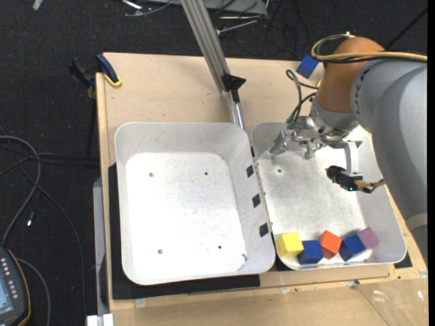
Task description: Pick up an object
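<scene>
The gripper (297,143) is seen over the far end of the right bin (319,202), close to that bin's upper left corner, hanging from the grey arm (397,124) that comes in from the right. Whether the jaws are apart or closed cannot be told from this slanted view; nothing is seen held between them. The things to be picked are gathered at the opposite, near end of the same bin, in a row against its front wall: a yellow block (290,243), a blue block (311,251), an orange block (331,243), a second blue block (352,246) and a pale purple block (368,237). They are packed closely, several touching their neighbours. The blocks therefore lie well apart from the jaws, toward the viewer and slightly to the right along the bin's long side. The yellow block, at the left end of the row, is judged the nearest and has one side exposed. The left bin (183,202) is beside the right one and plays no part in the coming reach.
</scene>
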`<state>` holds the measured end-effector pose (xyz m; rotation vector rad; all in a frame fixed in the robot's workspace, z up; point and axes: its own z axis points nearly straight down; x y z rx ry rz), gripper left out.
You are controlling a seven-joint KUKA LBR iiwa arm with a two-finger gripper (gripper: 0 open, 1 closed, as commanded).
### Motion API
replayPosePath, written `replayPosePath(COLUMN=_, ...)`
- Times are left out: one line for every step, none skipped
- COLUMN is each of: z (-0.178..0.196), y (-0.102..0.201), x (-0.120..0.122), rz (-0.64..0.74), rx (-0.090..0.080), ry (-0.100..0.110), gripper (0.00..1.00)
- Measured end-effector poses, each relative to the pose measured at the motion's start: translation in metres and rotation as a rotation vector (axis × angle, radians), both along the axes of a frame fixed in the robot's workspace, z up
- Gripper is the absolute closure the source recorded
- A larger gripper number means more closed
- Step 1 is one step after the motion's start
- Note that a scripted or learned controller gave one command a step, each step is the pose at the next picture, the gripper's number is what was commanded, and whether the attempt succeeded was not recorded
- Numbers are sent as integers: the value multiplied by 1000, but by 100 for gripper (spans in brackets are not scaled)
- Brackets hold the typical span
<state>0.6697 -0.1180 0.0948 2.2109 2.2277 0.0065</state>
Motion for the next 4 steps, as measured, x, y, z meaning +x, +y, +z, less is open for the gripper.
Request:
replayPosePath(z=77, y=-2, x=-52, rz=-10, rx=-1, ry=1, gripper=0)
replayPosePath(z=47, y=1, x=-101, rz=-10, rx=0, ry=11, gripper=0)
replayPosePath(z=-2, y=14, x=-107, rz=-9, rx=-1, ry=7, gripper=0)
replayPosePath(z=1, y=14, x=-165, rz=-10, rx=-1, ry=6, gripper=0)
